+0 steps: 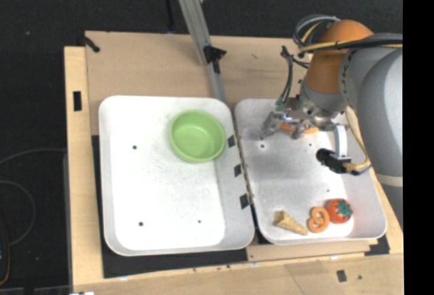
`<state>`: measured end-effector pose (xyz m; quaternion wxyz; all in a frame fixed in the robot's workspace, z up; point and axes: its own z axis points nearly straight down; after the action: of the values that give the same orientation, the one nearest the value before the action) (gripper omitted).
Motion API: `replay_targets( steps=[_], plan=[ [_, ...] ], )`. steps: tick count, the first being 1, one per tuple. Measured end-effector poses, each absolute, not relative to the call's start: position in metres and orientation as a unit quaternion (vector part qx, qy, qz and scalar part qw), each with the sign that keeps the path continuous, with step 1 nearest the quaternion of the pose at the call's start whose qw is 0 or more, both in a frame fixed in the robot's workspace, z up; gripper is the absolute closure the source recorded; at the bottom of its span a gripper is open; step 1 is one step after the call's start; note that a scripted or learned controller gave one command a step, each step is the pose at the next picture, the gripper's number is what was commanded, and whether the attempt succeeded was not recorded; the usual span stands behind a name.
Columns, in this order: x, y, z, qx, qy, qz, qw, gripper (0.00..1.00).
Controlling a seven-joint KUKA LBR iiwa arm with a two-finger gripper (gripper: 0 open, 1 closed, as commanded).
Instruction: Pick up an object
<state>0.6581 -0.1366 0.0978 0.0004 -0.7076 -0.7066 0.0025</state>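
The left bin [135, 219] holds a green bowl [197, 136], which sits upright near the bin's far right corner, close to the wall shared with the right bin [285, 165]. A grey pole [193, 15] slants up from the bench [135, 63] just behind the gap between the two bins.

In the right bin, three small things lie in a row along the near wall. Taken from the bowl's side outward, they are a tan cone [289, 222], an orange ring [317, 220] just beside it, and a red strawberry [339, 210] touching the ring. All three lie well apart from the gripper.

The gripper [288, 121] hangs low over the far part of the right bin, to the right of the bowl and across the shared wall. Something small and orange shows at its tip, but it is too blurred to name. Whether the jaws are open or closed cannot be told. The arm [380, 104] rises behind it at the right, with its orange band [332, 49] above the wrist.
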Motion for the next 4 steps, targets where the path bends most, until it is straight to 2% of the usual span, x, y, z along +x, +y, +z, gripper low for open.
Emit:
replay_targets(
  steps=[1,3,4],
  plan=[
    [0.661,-0.137,0.113,-0.707,-0.707,-0.0003,-0.003,1.00],
    [0.668,-0.139,0.243,-0.706,-0.708,-0.0027,-0.004,1.00],
    [0.668,-0.141,0.240,-0.706,-0.708,-0.0001,-0.002,1.00]
  ],
)
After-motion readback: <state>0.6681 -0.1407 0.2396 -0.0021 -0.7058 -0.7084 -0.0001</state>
